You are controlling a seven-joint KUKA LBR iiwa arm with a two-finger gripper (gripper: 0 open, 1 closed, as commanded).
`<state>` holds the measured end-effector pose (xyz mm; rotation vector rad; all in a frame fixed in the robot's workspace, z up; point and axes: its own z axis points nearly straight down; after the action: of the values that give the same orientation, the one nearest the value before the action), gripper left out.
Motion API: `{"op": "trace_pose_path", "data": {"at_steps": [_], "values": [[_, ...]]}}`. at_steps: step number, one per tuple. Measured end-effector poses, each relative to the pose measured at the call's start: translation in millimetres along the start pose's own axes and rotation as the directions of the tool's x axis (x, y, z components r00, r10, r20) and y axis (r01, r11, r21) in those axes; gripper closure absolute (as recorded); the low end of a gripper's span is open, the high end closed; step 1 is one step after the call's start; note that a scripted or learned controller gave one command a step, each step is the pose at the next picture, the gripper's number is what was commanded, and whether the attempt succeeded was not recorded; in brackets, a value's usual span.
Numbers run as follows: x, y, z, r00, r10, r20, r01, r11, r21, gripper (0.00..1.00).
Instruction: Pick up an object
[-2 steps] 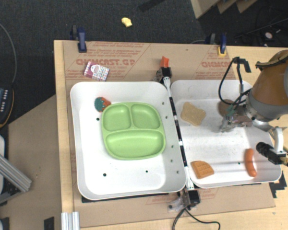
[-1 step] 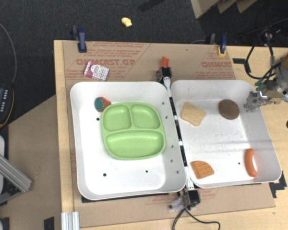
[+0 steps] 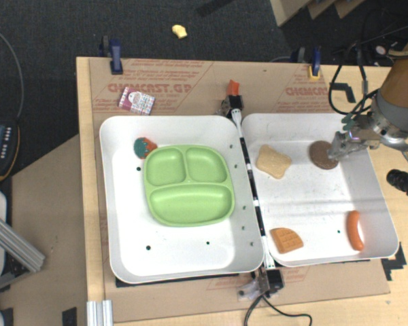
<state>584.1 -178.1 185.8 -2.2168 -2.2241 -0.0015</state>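
Brown round disc (image 3: pixel 320 155), flat, no real long axis, sits in the right bin (image 3: pixel 377 182) toward its far wall, right half. That is the likeliest target since the end effector (image 3: pixel 345 145) is just beside it: the disc lies toward the camera view's left and a touch nearer the camera from the end effector's tip, looking touching or almost touching at the disc's right rim. Can't tell whether its grasping parts are spread or closed at this size, and nothing is visibly gripped, so don't count the disc as held.

Outward from the disc:
- tan bread-like piece (image 3: pixel 273 161), left of the disc, near the divider between bins, well apart from the end effector.
- orange cracker-like piece (image 3: pixel 285 240), toward the near-left corner of the same bin, far from the disc.
- orange sausage (image 3: pixel 355 230), near-right of the disc, long axis running roughly far-to-near.
- left bin (image 3: pixel 115 202) holds a green divided plate (image 3: pixel 188 185) with a small red-green item (image 3: pixel 145 147) at its far-left corner.

Judgement: only one arm, so the move depends on shifting slightly left to centre over the disc before closing; a flat disc may slip out.
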Motion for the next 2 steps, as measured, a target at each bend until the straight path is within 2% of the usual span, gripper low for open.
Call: {"op": "trace_pose_path", "data": {"at_steps": [1,2], "values": [[-2.4,43.8,-1.4,1.000,0.001,0.004,-0.001,1.000,-0.006,1.00],[-2.7,42.0,-1.4,1.000,0.002,0.003,-0.002,1.000,-0.003,0.00]]}}
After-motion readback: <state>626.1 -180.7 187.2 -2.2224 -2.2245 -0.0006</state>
